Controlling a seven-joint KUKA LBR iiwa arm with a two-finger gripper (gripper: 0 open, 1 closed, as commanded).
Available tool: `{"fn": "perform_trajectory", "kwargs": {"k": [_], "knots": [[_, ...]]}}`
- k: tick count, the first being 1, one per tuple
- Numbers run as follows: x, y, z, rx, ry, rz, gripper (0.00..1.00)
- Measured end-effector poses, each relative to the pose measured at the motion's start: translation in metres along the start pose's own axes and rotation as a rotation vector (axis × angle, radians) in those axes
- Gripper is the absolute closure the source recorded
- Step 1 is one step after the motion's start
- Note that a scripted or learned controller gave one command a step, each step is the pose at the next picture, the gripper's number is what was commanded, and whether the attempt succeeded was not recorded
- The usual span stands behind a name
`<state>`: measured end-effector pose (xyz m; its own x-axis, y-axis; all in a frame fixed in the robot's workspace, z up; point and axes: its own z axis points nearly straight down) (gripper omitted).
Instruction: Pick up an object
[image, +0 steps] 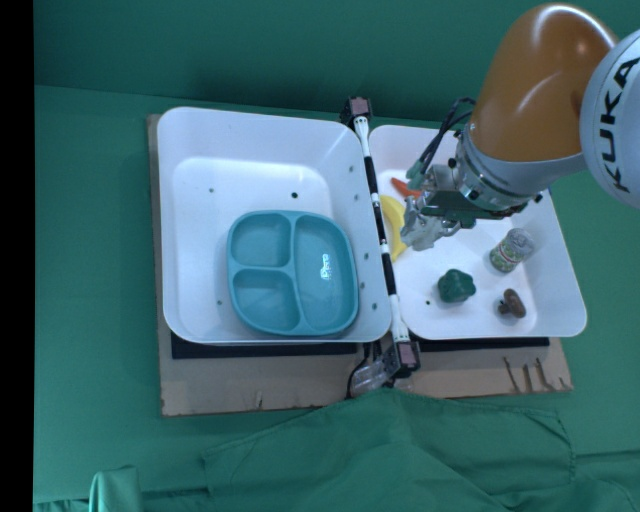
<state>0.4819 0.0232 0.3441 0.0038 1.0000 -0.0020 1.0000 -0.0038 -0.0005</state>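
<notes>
In the right bin (560, 310) lie a yellow banana-like piece (393, 222), an orange piece (402, 186), a green broccoli-like lump (456, 286), a small jar with a green label (511, 250) and a brown lump (511, 304). My gripper (424, 228) hangs low over the bin's left half, just right of the yellow piece and above the green lump. The arm's wrist covers the bin's back middle.
The left bin (200, 150) holds a teal divided plate (292, 272) with three compartments. A black-and-white bar (378, 220) runs between the two bins. Green cloth surrounds the bench and bunches up at the front.
</notes>
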Motion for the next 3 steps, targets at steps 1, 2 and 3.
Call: {"fn": "perform_trajectory", "kwargs": {"k": [1,2,3], "knots": [[-0.072,0.029,-0.036,-0.001,-0.001,0.0,1.0],[-0.028,0.037,-0.018,0.003,0.0,-0.001,1.0],[0.014,0.05,-0.007,0.002,0.0,-0.001,1.0]]}}
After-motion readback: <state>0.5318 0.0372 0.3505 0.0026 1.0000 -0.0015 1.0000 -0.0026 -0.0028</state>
